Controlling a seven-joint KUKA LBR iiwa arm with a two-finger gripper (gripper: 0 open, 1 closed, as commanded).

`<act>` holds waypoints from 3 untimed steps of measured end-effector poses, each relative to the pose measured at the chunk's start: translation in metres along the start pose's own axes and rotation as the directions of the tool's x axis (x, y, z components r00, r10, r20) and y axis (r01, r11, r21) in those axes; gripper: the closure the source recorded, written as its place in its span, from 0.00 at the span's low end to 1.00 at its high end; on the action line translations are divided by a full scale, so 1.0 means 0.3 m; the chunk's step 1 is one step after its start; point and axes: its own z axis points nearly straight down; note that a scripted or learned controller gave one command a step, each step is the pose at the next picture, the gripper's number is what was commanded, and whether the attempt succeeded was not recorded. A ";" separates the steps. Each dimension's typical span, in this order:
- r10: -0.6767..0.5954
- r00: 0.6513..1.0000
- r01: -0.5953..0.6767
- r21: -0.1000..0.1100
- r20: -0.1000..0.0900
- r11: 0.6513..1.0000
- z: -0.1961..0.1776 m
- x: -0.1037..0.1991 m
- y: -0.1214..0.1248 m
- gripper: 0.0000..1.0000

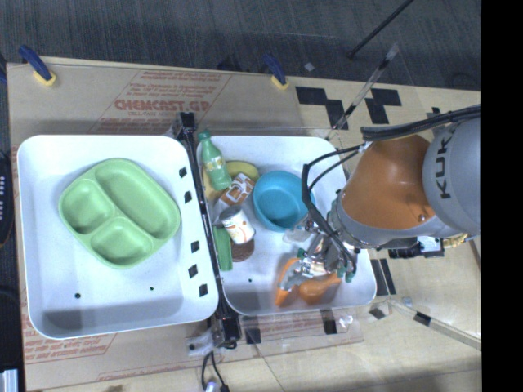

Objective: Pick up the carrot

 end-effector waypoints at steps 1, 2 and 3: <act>-0.090 0.996 0.090 -0.001 -0.006 0.996 0.157 0.013 0.021 0.00; -0.096 0.995 0.096 0.001 -0.007 0.995 0.124 0.010 0.024 1.00; -0.051 0.999 0.051 0.002 0.013 0.999 -0.341 -0.051 0.045 1.00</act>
